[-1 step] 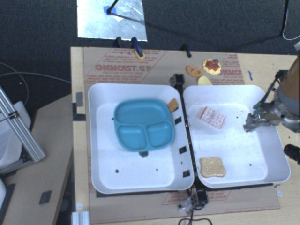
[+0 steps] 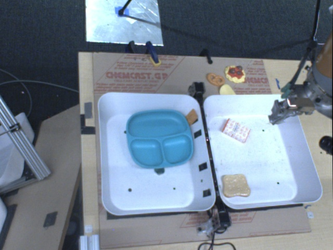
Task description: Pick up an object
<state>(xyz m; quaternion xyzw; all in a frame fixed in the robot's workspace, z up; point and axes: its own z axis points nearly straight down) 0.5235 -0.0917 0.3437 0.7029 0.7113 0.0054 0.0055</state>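
Here, hand (image 2: 274, 116) over right bin (image 2: 302, 155), red-and-white packet (image 2: 236, 130) leftward, apart

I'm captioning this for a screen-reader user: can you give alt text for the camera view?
A grey robot arm's gripper hovers over the right white bin, which holds a red-and-white packet and a tan toast slice; the left white bin holds a blue divided plate.

Arm (image 2: 318, 90): cut off by the right frame edge. Gripper (image 2: 274, 116): tip too small and dark to resolve. Dark item (image 2: 159, 171): mostly hidden beneath the blue tray's (image 2: 158, 138) near rim. Aluminium frame (image 2: 18, 139): cropped at left edge.
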